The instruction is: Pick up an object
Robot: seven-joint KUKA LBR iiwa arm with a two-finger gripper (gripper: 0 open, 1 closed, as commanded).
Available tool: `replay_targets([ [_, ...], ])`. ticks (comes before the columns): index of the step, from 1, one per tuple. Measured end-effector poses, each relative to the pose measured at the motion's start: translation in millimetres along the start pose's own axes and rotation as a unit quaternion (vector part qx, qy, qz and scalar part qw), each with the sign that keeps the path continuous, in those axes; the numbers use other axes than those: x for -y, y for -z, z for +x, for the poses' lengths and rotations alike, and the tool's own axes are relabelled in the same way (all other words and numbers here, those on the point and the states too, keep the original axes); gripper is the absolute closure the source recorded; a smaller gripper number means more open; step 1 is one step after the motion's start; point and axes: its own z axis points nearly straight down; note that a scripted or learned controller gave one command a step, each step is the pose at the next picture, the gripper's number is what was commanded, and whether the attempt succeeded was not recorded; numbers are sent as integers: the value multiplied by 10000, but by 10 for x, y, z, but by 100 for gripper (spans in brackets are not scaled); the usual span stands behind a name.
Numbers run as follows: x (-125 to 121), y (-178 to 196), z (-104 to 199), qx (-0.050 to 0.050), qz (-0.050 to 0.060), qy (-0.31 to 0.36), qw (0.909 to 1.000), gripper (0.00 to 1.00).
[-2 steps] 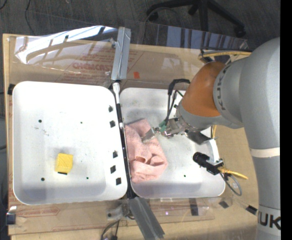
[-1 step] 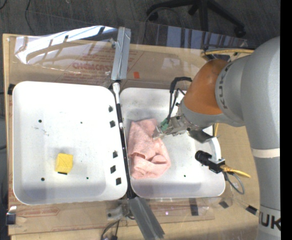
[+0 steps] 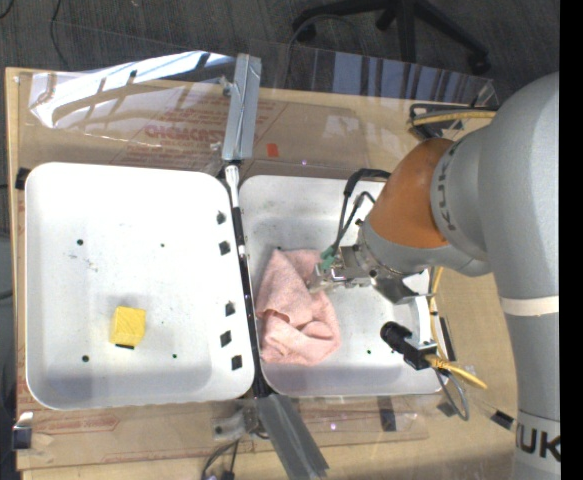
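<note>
Here's what I've got around me: two shallow white bins side by side on the bench (image 3: 371,133). The left bin (image 3: 121,228) carries a small yellow block (image 3: 128,326) near its front, lying flat and well clear of the walls, plus a few dark specks on the floor. The right bin (image 3: 281,213) sits just beside it, with black clips (image 3: 229,310) along the shared edge. A metal bar (image 3: 241,98) runs back from that seam. A clear plastic sheet (image 3: 121,88) lies behind the left bin. Beyond, there's dark carpet (image 3: 121,8) and an office chair base (image 3: 401,8).

Cloth (image 3: 296,313) in right bin (image 3: 293,200)
</note>
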Motion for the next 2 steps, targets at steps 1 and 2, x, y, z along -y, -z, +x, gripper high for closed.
replay_targets([
  [1, -156, 1001, 513, 2, -6, -119, 9999, 100],
  [2, -366, 2, 320, 8, -11, 1211, 9926, 100],
])
